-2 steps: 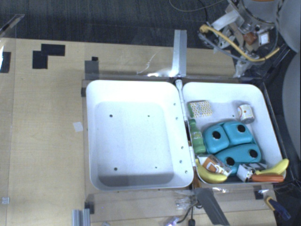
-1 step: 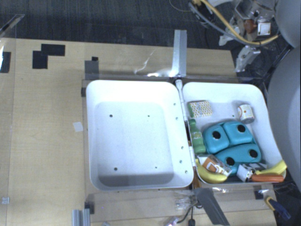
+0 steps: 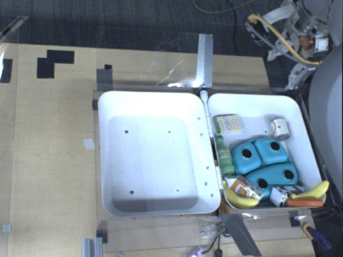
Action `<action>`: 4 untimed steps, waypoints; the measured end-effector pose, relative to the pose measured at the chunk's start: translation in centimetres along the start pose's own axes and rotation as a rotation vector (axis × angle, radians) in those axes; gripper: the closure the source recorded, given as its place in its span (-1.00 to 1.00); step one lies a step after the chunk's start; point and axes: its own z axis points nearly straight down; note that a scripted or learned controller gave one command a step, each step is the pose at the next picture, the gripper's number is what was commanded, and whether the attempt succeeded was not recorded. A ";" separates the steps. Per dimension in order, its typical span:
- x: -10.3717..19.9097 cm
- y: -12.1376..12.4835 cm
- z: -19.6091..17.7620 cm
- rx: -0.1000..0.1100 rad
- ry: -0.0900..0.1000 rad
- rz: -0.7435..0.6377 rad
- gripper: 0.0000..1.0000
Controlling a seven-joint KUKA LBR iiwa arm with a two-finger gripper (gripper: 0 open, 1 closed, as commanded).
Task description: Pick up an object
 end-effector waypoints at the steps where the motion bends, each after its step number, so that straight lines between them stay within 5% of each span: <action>1: 1.6 -12.1 0.8 0.001 0.001 0.028 -1.00; 3: -1.0 4.0 0.9 0.000 0.000 -0.088 -1.00; 4: -2.9 6.2 3.3 0.000 0.000 -0.105 -1.00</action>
